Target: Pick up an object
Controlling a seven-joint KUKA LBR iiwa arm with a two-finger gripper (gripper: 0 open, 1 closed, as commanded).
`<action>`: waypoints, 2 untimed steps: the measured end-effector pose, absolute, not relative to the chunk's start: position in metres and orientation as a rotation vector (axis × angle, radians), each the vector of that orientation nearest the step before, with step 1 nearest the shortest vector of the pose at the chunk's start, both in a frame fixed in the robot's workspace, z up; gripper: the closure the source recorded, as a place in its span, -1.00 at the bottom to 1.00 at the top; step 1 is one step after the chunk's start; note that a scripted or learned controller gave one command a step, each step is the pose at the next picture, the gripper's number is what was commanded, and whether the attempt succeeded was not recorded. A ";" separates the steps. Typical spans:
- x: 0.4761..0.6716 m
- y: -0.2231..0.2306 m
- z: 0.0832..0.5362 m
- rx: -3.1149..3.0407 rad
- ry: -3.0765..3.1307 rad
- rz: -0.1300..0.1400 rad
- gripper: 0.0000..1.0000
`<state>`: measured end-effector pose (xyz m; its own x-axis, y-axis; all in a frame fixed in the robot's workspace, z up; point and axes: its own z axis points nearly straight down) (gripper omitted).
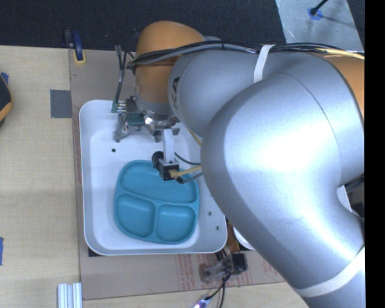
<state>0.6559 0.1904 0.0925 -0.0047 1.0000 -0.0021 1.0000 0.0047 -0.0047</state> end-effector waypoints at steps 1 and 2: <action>0.585 0.148 0.219 -2.218 -2.225 0.004 -1.00; 0.580 0.183 0.094 -2.217 -2.230 -0.004 -1.00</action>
<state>0.5798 0.1830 0.0937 -0.0058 1.0000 -0.0007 1.0000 0.0058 0.0043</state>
